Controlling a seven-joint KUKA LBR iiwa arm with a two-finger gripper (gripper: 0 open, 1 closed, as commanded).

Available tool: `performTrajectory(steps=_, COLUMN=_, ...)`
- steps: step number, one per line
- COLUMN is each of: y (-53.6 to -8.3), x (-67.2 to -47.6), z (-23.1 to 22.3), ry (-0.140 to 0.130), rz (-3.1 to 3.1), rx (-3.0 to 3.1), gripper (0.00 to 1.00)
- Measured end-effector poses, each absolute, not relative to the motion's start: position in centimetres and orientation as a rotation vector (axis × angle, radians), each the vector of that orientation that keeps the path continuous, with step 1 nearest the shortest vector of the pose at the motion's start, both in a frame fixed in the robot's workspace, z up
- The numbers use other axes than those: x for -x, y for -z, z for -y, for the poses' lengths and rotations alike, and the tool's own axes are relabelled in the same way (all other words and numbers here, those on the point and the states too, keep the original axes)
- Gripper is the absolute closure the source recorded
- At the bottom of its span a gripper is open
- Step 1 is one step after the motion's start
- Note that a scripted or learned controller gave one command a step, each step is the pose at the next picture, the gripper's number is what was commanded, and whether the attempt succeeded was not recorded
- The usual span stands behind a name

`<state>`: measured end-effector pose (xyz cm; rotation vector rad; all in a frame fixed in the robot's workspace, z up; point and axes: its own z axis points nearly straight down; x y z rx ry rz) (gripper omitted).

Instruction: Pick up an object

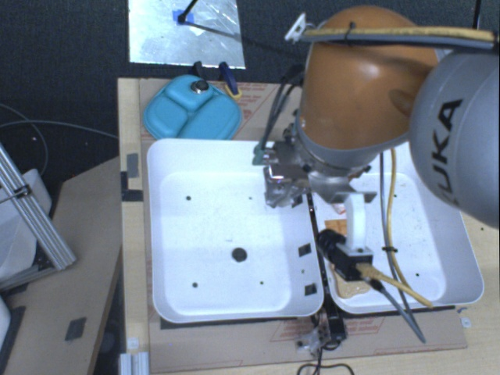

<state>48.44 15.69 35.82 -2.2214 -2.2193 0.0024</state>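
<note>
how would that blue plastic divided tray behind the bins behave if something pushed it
The blue plastic divided tray looks moulded and rigid, so it would probably slide rather than flex. It sits low and flat on the bench, so tipping seems unlikely. Its thin, hollow form suggests it is light.

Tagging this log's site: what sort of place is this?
Likely a robotics lab's bin-picking cell: a KUKA arm over two white bins on a bench, with aluminium framing and loose cables nearby.

Bright even light, soft focus, foil glare
</note>
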Motion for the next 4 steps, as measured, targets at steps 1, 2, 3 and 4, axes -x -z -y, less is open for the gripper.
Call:
performTrajectory(steps=1, y=-39.3, x=-48.8, z=-9.5, ry=0.008, rz=2.219, rx=2.231, gripper=1.0)
performTrajectory(steps=2, y=-40.2, x=-48.8, z=-9.9, ry=0.011, rz=2.23, rx=2.219, gripper=1.0)
performTrajectory(steps=3, y=-41.8, x=-53.9, z=-19.7, ry=0.012, rz=2.235, rx=2.21, gripper=1.0)
performTrajectory(steps=4, y=-36.0, x=-48.7, z=-18.0, ry=-0.008, rz=2.22, rx=2.219, gripper=1.0)
